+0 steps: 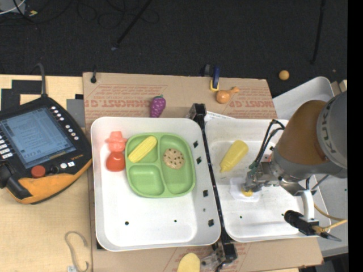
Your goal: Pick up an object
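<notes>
Dark floor beyond a cardboard-topped bench (pixel 170 92) carrying two shallow white bins, left bin (pixel 108 220) and right bin (pixel 266 228). Down low in the right bin: grey two-finger gripper (pixel 249 187), right over a small yellow-and-white toy piece (pixel 247 193). Can't tell how wide the fingers sit or whether anything's pinched. Probably light hard plastic, slick, best squeezed across the narrow middle. Just left and a bit farther: yellow plastic squeeze-bottle toy (pixel 233 155), lying tilted. Over in the left bin: green divided tray (pixel 148 181) with toy corn (pixel 141 148).
</notes>
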Robot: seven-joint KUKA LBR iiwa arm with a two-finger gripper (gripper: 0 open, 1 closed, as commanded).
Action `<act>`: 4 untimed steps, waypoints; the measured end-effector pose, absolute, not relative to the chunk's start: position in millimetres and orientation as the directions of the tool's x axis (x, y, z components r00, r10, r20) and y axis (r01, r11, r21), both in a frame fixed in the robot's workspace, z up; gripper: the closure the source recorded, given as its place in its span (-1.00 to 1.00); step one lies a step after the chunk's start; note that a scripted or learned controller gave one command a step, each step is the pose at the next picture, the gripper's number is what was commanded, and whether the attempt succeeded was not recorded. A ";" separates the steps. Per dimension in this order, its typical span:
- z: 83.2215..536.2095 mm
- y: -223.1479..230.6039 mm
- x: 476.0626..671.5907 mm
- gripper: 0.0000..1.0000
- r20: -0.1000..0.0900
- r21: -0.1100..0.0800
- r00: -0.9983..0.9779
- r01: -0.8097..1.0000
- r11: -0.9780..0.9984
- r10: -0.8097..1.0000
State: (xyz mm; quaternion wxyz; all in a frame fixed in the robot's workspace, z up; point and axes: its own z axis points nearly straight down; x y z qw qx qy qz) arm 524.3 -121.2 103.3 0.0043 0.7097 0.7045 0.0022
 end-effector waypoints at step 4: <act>222.6 -75.2 520.2 1.00 0.003 -0.003 -0.004 1.000 0.004 1.000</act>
